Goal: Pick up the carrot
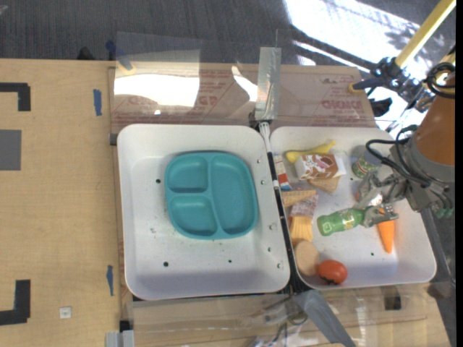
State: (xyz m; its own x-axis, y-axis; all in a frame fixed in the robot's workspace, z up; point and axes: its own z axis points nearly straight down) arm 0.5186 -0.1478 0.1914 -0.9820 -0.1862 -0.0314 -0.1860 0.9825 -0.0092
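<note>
Hanging over the right bin (427, 266), the gripper (381, 207) is seen just above the carrot (388, 235); whether it is spread cannot be told. The carrot is laid near the bin's right wall, long axis nearly upright in the view, tip pointing down, beside a green bottle (340, 221).

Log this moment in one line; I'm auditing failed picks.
gripper over right bin | beside carrot | carrot not lifted
</note>
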